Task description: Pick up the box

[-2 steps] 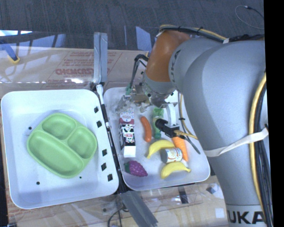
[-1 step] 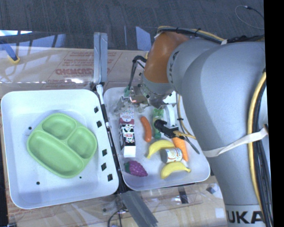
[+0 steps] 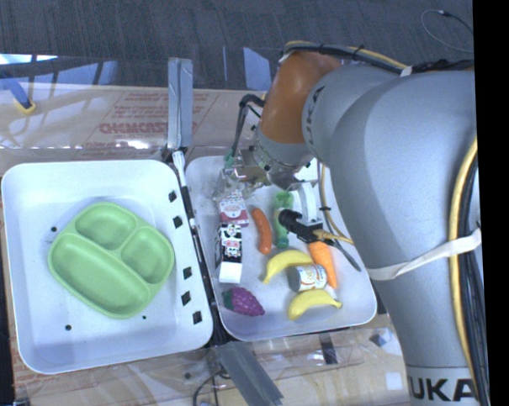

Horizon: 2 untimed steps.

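A small red and white box [image 3: 232, 209] lies near the back left of the right bin [image 3: 360, 307]. Just in front of it lies a longer black and white carton [image 3: 230, 248], end toward me. My gripper [image 3: 239, 172] hangs over the bin's back left corner, just behind the red box and close above it. The arm's grey bulk and orange band cover the bin's right side and hide the fingertips.
The right bin also holds an orange carrot [image 3: 261, 230], a green piece [image 3: 280, 215], two bananas [image 3: 285, 263], a can [image 3: 311, 277], a second carrot [image 3: 323, 259] and purple grapes [image 3: 246, 302]. The left bin [image 3: 21, 250] holds a green divided plate [image 3: 111, 260].
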Each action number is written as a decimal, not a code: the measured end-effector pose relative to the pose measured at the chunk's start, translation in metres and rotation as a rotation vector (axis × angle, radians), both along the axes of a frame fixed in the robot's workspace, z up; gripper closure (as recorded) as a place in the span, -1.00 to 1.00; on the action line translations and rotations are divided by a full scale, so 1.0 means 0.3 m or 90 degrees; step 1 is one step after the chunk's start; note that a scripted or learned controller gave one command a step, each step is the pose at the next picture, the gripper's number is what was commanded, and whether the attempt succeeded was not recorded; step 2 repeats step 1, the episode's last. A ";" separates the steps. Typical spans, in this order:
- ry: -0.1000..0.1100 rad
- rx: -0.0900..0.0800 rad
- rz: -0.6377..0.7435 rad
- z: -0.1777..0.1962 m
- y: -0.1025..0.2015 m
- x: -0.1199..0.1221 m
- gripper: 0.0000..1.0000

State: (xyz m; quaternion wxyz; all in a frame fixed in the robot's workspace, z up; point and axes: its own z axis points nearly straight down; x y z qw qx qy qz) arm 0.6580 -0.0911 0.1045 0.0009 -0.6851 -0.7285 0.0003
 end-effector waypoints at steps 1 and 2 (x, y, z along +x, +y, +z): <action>-0.001 0.000 0.040 0.326 0.174 -0.004 1.00; -0.001 0.000 0.040 0.326 0.174 -0.004 1.00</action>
